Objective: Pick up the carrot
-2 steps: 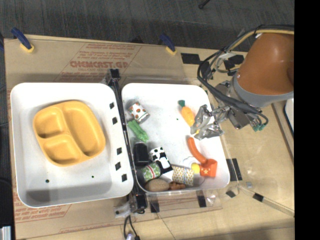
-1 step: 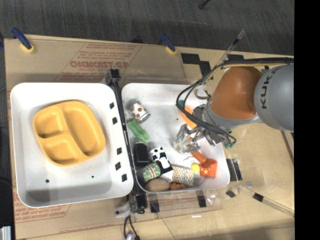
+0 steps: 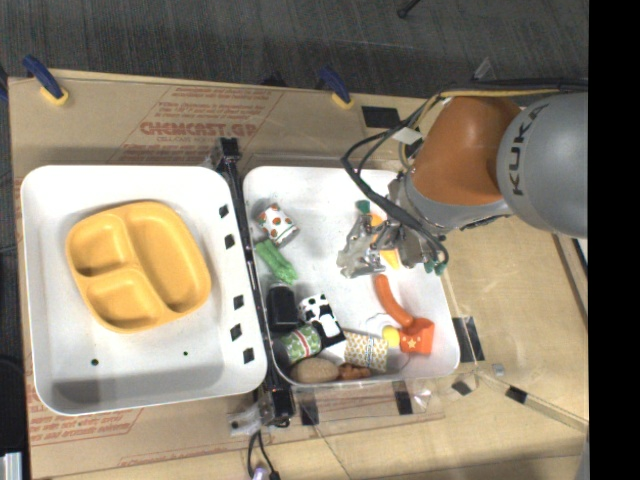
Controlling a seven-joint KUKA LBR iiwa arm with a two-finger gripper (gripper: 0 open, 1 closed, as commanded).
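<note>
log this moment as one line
gripper over right bin | carrot lying in bin, not gripped | yellow tray in left bin

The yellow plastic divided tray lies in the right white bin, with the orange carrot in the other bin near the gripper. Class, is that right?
Not quite. The camera view shows the yellow plastic divided tray in the left white bin. The orange carrot lies in the right bin, near the gripper.

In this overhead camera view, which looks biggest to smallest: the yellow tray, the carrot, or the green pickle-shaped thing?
1. Yellow divided tray, by far the largest.
2. Carrot.
3. Green pickle-shaped toy.
The last two look close in length, so that order is unsure.
</note>
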